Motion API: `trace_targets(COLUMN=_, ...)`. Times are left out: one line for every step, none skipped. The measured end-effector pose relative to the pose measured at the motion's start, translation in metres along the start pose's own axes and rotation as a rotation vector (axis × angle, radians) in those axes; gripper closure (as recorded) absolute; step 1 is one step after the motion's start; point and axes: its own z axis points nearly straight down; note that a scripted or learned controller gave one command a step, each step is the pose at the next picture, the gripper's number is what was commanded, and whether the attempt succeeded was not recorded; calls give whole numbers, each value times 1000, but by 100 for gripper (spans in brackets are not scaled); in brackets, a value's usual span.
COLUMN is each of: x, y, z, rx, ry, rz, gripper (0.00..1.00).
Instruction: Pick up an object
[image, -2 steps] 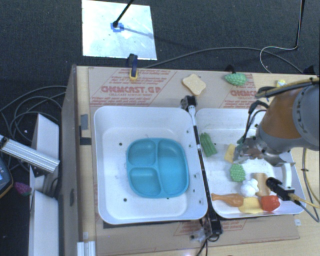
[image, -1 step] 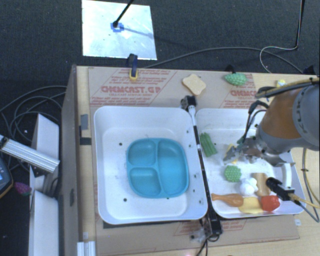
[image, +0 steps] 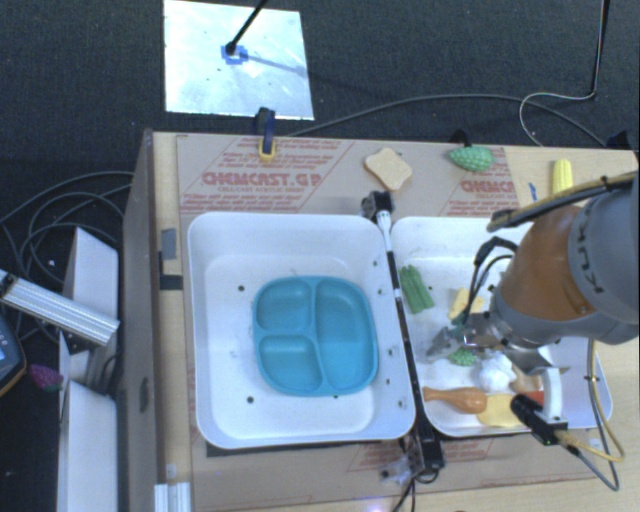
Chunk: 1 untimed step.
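Toys (image: 470, 401) crowded along right bin's (image: 432, 236) front edge, gripper (image: 455, 345) low among them, its grip apparently undeterminable.

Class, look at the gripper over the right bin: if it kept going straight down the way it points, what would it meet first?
Most likely the small green item lying right under the gripper, then the right bin floor; depth is hard to judge from this slanted view.

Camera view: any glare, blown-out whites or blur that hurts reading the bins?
Camera view: even, soft light; the left bin rim is near blown-out, the blue tray reads cleanly. The arm's wrist hides part of the right bin. The gripper area is slightly soft, small items there hard to identify.
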Motion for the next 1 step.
trace_targets(x=-17, y=55, z=-1, rx=-2, ry=-2, rz=-1, gripper=0)
